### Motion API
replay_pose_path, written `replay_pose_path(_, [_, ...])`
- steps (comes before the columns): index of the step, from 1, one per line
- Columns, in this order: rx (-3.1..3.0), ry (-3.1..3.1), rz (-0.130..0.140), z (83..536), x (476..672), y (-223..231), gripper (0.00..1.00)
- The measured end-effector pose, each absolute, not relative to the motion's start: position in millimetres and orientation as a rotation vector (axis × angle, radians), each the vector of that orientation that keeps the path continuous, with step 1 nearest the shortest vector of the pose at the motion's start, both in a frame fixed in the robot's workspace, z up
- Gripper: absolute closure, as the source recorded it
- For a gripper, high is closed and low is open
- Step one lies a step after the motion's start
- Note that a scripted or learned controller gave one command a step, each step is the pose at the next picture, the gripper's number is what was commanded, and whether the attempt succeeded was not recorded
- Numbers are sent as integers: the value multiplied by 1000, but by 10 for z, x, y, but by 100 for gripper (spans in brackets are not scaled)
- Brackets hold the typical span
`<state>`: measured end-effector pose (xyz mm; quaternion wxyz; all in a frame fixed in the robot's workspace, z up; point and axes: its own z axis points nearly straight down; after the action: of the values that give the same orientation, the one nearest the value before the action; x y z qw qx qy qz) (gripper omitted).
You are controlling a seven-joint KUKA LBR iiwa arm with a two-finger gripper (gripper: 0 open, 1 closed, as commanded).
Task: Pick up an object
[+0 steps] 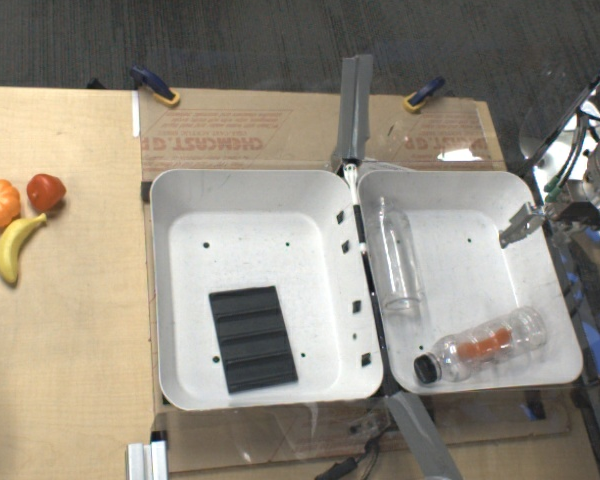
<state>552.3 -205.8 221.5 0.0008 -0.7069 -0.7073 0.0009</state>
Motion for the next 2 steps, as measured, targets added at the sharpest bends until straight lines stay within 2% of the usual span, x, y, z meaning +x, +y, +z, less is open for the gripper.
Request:
replay_pose_path(1, [-2188, -2251, 2, 1877, 4816, -2007, 0])
replay_pose_path(2, [-2188, -2252, 2, 1878, 4817, -2008, 0])
